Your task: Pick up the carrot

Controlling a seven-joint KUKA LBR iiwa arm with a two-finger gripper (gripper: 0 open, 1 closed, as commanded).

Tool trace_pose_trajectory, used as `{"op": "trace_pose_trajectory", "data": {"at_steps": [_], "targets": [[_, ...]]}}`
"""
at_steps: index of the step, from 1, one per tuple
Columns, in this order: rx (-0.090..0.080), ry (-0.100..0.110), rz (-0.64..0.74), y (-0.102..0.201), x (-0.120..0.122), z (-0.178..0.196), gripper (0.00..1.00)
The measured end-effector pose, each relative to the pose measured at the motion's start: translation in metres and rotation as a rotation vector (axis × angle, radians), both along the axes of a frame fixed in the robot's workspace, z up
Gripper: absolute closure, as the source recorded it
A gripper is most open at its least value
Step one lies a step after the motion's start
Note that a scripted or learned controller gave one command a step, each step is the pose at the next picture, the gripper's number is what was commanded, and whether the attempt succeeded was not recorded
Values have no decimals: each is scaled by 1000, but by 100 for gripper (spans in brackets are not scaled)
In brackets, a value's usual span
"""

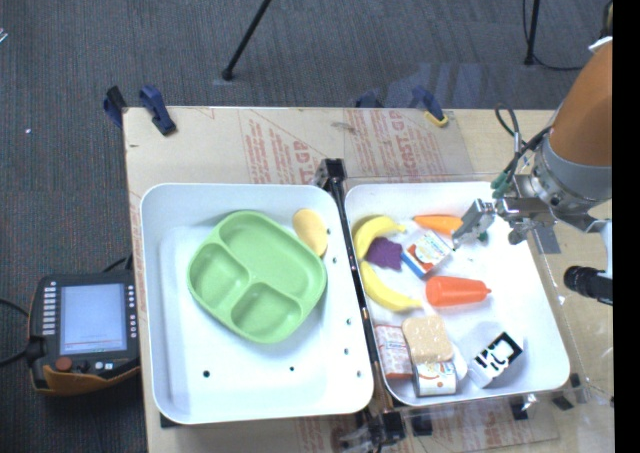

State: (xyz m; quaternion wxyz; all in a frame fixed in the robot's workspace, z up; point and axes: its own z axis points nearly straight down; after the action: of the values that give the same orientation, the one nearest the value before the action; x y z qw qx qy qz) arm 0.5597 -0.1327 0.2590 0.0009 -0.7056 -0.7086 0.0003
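Note:
In the right bin (535, 296), a fat orange carrot (457, 291) lies on its side near the middle, just right of the banana (378, 271). A second, thinner orange piece (436, 222) lies farther back, beside a small white and red carton (428, 250). My gripper (471, 227) hangs over the back part of the right bin, just right of the thin orange piece and above and behind the fat carrot. I see nothing held in it.
The right bin also holds a purple item (384, 253), a tan bread-like block (429, 337), small cartons (394, 351) and a black and white box (497, 354). The left bin (160, 341) bears a green divided plate (257, 275) and a yellow lemon-like item (311, 231).

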Motion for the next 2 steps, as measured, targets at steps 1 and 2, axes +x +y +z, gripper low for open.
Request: {"op": "trace_pose_trajectory", "data": {"at_steps": [1,2], "targets": [[2,5,154,-37,30,-66,0],[4,9,86,-69,71,-155,0]]}}
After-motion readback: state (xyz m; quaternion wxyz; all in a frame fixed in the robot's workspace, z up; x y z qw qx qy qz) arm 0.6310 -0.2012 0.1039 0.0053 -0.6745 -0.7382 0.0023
